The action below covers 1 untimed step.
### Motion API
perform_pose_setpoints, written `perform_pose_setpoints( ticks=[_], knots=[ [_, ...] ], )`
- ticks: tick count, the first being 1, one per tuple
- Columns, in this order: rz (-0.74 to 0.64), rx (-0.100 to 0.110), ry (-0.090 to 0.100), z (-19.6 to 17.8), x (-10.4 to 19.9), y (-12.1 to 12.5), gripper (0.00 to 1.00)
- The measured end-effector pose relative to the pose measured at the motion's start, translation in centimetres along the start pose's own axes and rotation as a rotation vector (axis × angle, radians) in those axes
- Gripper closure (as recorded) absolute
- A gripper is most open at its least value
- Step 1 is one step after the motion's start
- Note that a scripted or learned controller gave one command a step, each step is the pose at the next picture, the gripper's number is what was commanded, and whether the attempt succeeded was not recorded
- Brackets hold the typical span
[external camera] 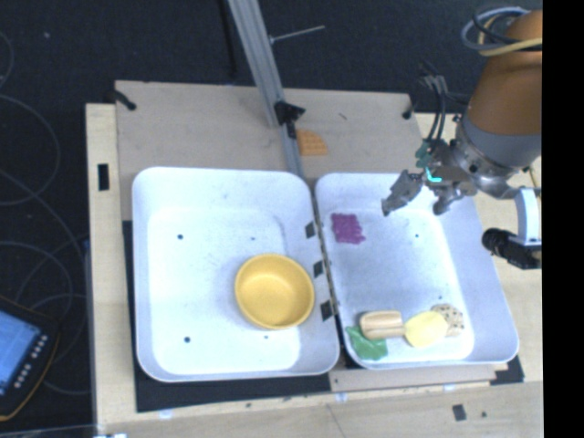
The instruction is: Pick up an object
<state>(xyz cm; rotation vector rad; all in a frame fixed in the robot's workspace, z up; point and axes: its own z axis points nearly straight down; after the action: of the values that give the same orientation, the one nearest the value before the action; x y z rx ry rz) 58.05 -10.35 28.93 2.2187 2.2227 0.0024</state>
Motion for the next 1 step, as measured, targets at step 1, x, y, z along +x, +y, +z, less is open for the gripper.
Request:
perform_pose_setpoints(
  ticks=[1],
  knots=[
    [0.004,0.005,-0.003,4.26,-0.47,0.03,0.00]
  ],
)
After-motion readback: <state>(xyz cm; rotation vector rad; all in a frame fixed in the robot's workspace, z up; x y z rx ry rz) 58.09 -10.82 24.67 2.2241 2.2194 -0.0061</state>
